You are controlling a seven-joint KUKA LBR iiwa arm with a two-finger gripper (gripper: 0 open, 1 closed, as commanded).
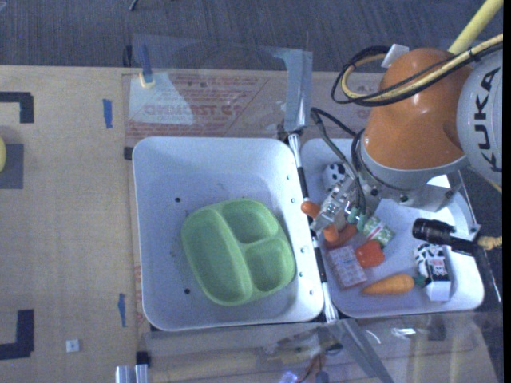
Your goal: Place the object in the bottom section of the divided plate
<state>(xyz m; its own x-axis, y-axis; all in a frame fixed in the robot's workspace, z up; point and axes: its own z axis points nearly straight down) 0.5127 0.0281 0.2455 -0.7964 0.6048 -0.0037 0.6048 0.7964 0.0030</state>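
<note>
One fixed camera looks down at a slant from above the bench (64, 238), taking in both white bins (160, 182) whole. The arm (415, 118) enters from the right edge, close beneath the lens.

The arm (423, 110) runs off the right edge, its grey casing and lettering cut there, and its orange bulk covers the upper part of the right bin (467, 298). The gripper (339, 210) sits low among small toys by the bin's left wall, and its tip is too cluttered to read. A small orange piece (341, 233) beneath it is half hidden, and a yellow object (2, 156) is clipped by the left edge.
</note>
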